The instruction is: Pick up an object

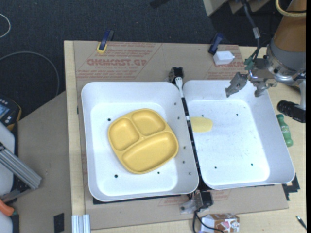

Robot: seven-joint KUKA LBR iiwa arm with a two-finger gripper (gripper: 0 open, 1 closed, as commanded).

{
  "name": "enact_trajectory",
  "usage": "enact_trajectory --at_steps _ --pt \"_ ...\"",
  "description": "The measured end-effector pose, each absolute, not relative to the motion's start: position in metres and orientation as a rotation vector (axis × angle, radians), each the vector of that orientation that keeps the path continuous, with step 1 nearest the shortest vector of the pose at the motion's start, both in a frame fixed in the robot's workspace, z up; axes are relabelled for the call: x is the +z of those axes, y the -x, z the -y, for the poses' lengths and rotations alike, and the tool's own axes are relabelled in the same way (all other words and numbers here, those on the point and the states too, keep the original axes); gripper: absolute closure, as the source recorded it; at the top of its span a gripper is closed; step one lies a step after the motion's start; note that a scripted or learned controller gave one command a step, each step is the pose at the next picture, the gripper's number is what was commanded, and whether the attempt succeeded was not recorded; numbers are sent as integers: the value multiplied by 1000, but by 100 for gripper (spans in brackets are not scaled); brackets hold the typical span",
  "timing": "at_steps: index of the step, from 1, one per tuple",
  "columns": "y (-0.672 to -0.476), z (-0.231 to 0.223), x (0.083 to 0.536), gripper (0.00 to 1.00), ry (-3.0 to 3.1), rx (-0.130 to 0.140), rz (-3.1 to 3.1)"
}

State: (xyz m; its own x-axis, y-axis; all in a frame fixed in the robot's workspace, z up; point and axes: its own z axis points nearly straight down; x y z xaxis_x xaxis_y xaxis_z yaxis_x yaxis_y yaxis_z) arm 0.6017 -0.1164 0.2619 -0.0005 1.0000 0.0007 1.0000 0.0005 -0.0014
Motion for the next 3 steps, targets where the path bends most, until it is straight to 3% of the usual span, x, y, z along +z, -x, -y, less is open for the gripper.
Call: enact_trajectory --at_steps 1,2,3 --pt "-534 81 349 0 2222 -11 2231" --pt "-479 60 504 0 2229 -24 2236" --pt "-480 60 505 100 2224 -5 2227"
